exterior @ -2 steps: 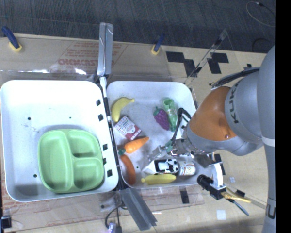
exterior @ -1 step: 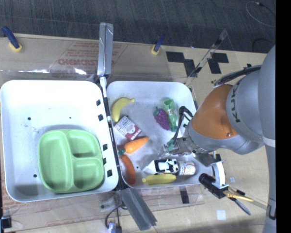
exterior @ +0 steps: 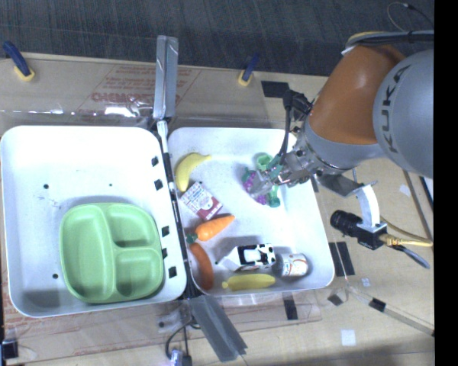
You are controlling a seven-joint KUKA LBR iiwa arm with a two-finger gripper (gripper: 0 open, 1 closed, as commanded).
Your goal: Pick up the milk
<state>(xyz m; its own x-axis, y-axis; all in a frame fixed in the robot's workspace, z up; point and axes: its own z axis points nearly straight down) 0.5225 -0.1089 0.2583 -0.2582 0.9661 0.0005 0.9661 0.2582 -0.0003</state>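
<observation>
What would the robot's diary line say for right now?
gripper: over right bin, upper right | milk carton: lying near front, not held | green tray: left bin

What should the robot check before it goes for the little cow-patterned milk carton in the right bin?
1. Milk in view, lying near the right bin's front wall: ok.
2. Gripper over the milk: not ok, it hovers at the green and purple toy.
3. Fingers free: cannot tell.
4. Room around milk: not ok, a banana and a small jar crowd it.
5. Path from above unobstructed: ok.
</observation>
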